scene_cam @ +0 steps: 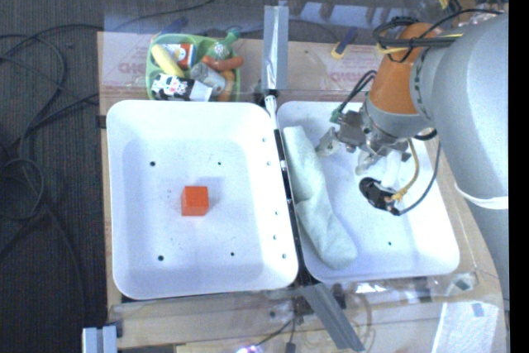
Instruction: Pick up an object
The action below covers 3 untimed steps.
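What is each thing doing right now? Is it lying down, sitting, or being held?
orange block: sitting flat in the left bin, nothing touching it.
white cloth: lying stretched along the left side of the right bin, not held.
gripper: over the right bin, beside the cloth.
green basket: on the bench behind the left bin, full of small things.

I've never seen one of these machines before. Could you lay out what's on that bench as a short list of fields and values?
left bin: holds one orange cube near its middle
right bin: holds a white cloth along its left side
arm: reaches in from the right, over the right bin
gripper: above the right bin, right of the cloth
green basket: behind the left bin, with small toys
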{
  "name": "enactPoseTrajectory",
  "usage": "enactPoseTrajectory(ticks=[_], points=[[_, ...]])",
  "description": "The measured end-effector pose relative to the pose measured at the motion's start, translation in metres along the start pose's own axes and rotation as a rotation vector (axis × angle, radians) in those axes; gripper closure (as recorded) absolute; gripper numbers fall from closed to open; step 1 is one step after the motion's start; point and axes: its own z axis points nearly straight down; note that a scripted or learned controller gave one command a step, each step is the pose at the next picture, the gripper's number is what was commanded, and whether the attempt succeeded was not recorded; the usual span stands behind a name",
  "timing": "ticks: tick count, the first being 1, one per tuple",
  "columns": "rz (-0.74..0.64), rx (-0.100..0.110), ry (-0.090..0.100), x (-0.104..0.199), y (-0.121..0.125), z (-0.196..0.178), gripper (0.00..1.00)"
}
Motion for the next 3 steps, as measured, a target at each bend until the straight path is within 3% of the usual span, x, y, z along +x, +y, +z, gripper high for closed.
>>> enactPoseTrajectory(ticks=[1,2,3], points=[[0.156,0.005,-0.005,-0.068,0.002,-0.076,0.0],[0.05,0.0,0.0,-0.079,-0.033,0.006,0.0],[0.074,-0.022,-0.002,-0.026,-0.077,0.008,0.0]])
